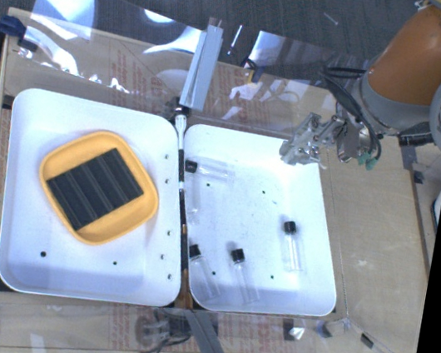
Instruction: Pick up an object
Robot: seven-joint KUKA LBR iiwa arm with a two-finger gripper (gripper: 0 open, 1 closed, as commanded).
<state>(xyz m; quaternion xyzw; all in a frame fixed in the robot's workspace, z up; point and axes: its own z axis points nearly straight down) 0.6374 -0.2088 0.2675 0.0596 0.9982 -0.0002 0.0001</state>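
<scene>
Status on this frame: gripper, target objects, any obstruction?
Gripper over right bin's far edge, nothing between fingers. Four clear vials lie untouched. Nothing blocking.

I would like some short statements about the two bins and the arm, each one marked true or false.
1. The yellow dish lies in the left bin. True.
2. Clear vials with black caps lie in the right bin. True; one vial lies near its right side.
3. The end effector is down among the vials in the middle of the right bin. False; it is at that bin's far right corner, apart from them.
4. The dish has a red insert. False; its ribbed insert is dark.
5. The left bin holds vials too. False; they are in the right bin.
</scene>
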